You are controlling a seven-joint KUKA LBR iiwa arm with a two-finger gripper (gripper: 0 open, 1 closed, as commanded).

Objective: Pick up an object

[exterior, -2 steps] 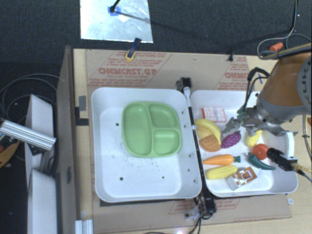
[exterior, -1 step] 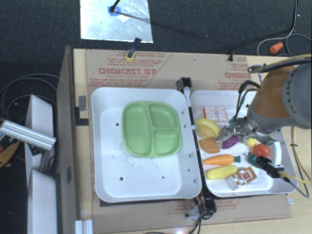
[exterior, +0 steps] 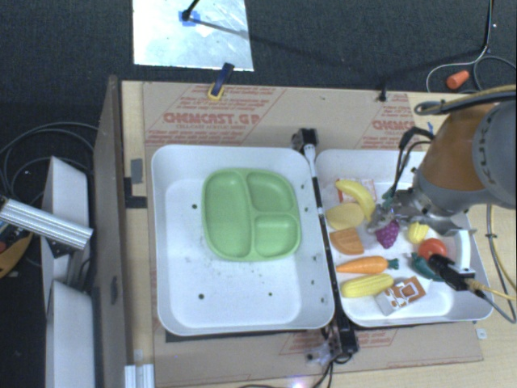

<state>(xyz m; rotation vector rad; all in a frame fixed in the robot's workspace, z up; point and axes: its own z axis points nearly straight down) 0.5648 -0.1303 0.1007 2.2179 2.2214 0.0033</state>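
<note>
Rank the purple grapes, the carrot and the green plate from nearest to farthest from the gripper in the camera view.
Measured from the gripper:
1. Purple grapes, right bin, directly beneath it.
2. Carrot, right bin, lower down toward the front.
3. Green plate, left bin, across the divider.

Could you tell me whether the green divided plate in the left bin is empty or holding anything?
Empty. The green plate lies flat in the left bin, and all three compartments show bare green.

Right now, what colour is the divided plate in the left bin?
Pale green plate, seen clearly in the camera view.
</note>
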